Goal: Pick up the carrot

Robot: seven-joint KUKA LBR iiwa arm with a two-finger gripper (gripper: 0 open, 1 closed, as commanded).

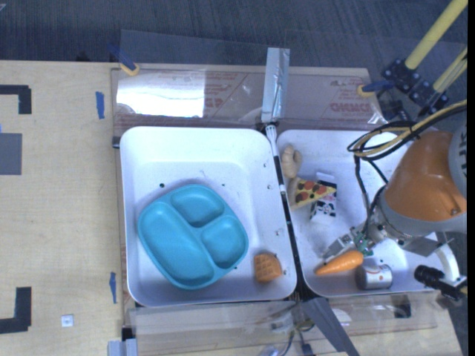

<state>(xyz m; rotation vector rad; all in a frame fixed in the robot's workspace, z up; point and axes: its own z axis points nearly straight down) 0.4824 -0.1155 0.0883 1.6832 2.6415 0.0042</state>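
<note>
Carrot (340,262) lies low in the right bin (415,291), tip pointing left, thick end right at my gripper (361,245). Can't tell if the claw's spread or pinching. Silver can (373,276) just beside; pizza slice toy (312,191) above; blue divided plate (193,233) in left bin.

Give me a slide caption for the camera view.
Pincer poised at the carrot's thick end in the right bin; blue plate in the left.

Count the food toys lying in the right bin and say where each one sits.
3 in the right bin: a carrot near the front, by the gripper; a pizza slice mid-left; a tan piece at the back-left wall. The arm may hide others.
</note>
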